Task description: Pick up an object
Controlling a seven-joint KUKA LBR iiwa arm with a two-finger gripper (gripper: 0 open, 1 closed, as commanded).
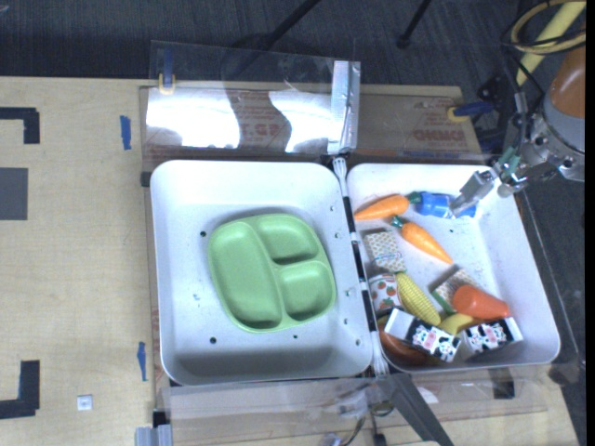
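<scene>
Overhead, pincer (472,193) near right bin's (521,219) far rim, grip state unclear, blue item (429,203) just beside.

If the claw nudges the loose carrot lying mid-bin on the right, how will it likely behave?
The carrot looks like rigid plastic, so probably light and stiff. Its tapered round body may roll or pivot, and smooth skin could slip from the claw.
</scene>
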